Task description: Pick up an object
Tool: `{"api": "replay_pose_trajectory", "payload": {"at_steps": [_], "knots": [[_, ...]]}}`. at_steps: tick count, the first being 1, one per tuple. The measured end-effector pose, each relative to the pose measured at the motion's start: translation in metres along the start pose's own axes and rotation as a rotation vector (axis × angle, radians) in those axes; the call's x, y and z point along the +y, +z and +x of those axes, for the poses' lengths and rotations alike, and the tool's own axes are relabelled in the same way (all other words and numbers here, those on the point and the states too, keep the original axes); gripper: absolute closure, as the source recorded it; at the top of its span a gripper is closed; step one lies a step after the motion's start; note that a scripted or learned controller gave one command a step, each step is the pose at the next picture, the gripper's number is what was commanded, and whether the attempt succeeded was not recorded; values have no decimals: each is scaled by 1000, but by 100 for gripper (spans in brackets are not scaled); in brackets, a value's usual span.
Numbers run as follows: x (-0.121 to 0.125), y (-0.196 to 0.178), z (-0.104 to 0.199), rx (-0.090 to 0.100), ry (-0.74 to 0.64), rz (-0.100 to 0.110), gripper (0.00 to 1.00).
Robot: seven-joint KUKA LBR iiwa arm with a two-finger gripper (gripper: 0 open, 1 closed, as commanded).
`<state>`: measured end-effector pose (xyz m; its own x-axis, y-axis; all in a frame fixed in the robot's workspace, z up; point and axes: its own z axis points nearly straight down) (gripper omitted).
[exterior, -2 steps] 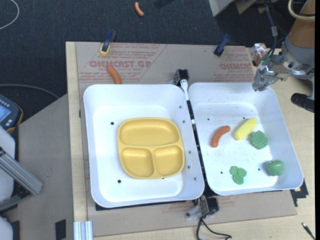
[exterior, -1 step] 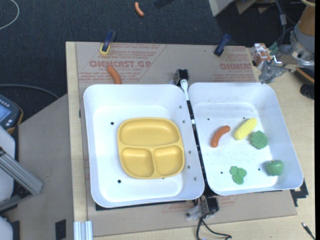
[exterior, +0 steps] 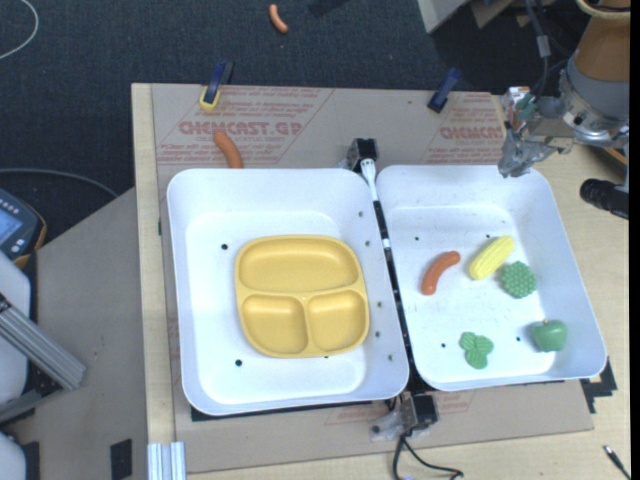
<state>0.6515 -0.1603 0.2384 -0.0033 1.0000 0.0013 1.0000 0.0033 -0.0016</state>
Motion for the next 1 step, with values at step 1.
{"api": "replay_pose_trajectory", "payload": {"at_steps": [1], "knots": [[-19,-4,41,1,-1,0,100]]}}
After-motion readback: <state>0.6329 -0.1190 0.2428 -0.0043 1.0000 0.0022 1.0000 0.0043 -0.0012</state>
